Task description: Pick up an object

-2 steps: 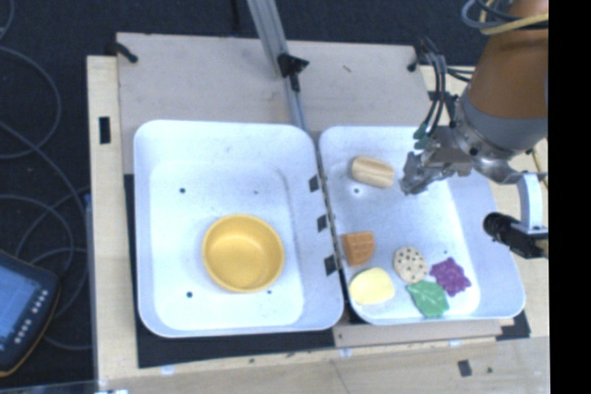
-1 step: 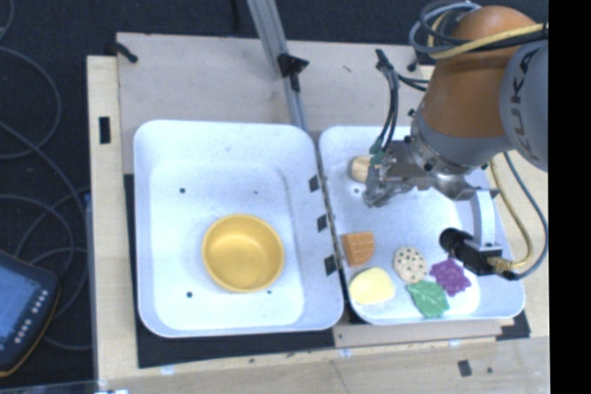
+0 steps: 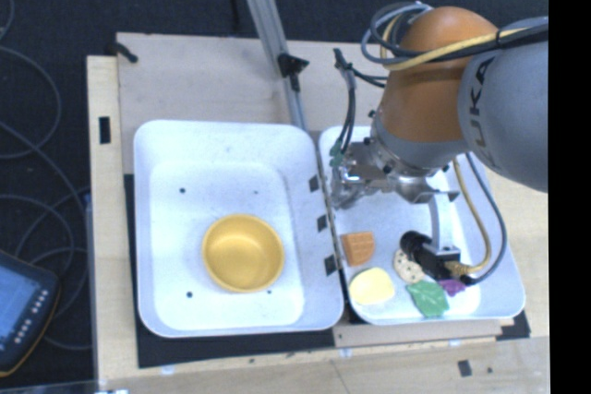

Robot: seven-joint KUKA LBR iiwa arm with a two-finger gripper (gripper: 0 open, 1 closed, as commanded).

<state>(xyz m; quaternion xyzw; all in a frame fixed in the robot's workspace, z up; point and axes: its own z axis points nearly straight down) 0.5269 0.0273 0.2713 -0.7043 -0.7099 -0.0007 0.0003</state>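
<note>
The pickable things crowd the near end of the right bin. A pale yellow piece lies at about 6 o'clock against the near rim, a green piece just beside it toward 3 o'clock, with a purple scrap touching the green one. Slightly farther in sit an orange block hard by the left wall, and a speckled cookie between the block and a black part of the arm's cabling.

Farther still, the tool hangs at the bin's 9 o'clock side, just beyond the orange block; whether it is released or clenched cannot be told — the wrist hides it — and nothing is visibly in its grip.

In the left bin a yellow bowl sits alone, toward 6 o'clock.

The risks, as I judge them: the block sits so close to the wall that a descent there could strike the rim or the divider between the bins. The green, purple and cookie pieces touch or nearly touch, so a closing grip might nudge neighbours or catch two at once. The loose cables — draped low over the bin — could snag or sweep the small pieces.
</note>
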